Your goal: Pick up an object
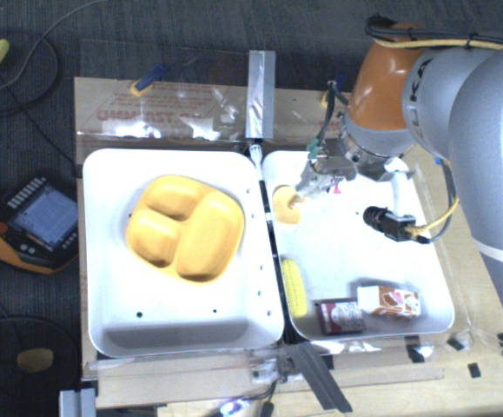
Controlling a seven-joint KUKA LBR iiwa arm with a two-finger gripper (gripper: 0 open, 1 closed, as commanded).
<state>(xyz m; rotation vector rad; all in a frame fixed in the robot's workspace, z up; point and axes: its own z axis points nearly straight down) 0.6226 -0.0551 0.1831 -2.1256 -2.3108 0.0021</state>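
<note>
- Arm point(442, 85), grey with an orange band, entering from the upper right of the frame and angled down over the right bin point(425, 241).
- Gripper point(307, 183) low over the upper left part of that bin, tips pointing down and left toward a pale round piece point(286, 205).
- Cannot tell whether the claw is released or clenched; too small and blurred where the tips meet the pale piece.
- Pale piece lying at the bin's left wall, upper part, just below the gripper tips; touching or just apart, cannot tell which.
- Corn cob point(294, 287) lying lengthwise along the same left wall, lower in the bin, well apart from the gripper.
- Dark red packet point(341, 316) at the bin's lower edge, centre, lying flat.
- Small white and brown carton point(388, 302) just right of the packet, touching or nearly so.
- Black fitting with a yellow cable point(390, 221) hanging off the arm over the right middle of the bin.
- Left bin point(103, 259) holding a large yellow lumpy piece point(184, 227), set slightly above centre.
- Clear plastic sheet point(173, 111) on the bench above the left bin, upper middle of the frame.
- Handheld pendant point(29, 224) on the dark floor at the left edge.
</note>
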